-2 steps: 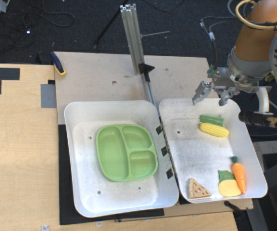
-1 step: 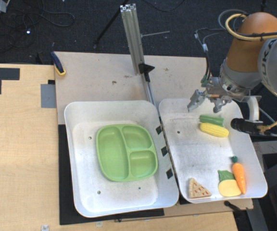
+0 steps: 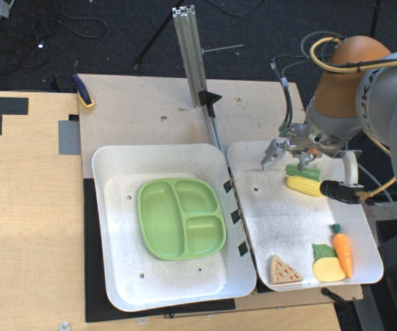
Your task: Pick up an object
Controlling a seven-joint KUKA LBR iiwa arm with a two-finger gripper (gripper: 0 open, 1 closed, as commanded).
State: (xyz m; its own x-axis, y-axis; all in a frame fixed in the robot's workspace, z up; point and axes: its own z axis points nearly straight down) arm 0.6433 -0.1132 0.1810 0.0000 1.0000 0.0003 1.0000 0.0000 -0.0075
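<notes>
From my remote station, the gripper (image 3: 289, 152) hangs over the far end of the right bin (image 3: 267, 254), its fingers spread and pinching nothing. The corn cob (image 3: 304, 183) lies just at its 5 o'clock, long axis running roughly 10 to 4. I judge it the likeliest pick. A carrot (image 3: 343, 252), waffle wedge (image 3: 284, 270) and green divided plate (image 3: 182, 218) sit well apart.
</notes>
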